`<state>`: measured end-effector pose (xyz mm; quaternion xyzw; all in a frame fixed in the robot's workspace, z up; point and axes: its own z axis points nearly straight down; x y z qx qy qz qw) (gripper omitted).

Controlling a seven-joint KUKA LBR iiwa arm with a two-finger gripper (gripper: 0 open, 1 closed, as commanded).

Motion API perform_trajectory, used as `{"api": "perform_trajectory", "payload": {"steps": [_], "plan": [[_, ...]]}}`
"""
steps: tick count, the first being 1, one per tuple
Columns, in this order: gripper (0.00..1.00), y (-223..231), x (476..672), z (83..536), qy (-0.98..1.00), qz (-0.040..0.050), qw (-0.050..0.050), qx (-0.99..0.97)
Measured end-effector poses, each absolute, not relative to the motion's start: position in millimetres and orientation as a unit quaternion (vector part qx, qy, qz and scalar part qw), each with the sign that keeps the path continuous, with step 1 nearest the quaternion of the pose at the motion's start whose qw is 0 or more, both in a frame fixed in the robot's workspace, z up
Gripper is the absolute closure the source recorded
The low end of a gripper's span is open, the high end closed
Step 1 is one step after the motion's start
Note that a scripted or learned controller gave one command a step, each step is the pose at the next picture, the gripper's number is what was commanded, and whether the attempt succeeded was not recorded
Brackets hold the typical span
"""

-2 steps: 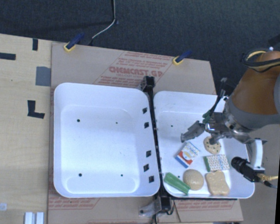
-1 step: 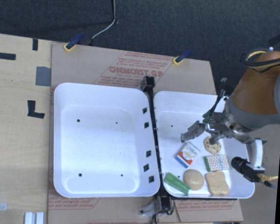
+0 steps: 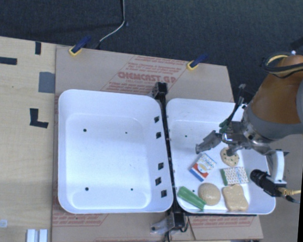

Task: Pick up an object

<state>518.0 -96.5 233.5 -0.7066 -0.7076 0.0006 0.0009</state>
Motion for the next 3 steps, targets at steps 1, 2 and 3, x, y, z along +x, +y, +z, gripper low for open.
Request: {"api": "perform_trajectory", "payload": {"steps": [1, 2, 3], "plan": [[0.00, -96.5, 518.0, 233.5, -0.708, 0.0006, 0.001, -0.707], [0.00, -96.6, 518.0, 233.5, -0.708, 0.0006, 0.001, -0.707], [0.00, -85.7, 482.6, 280.3, -0.708, -0.0005, 0.000, -0.706]]}}
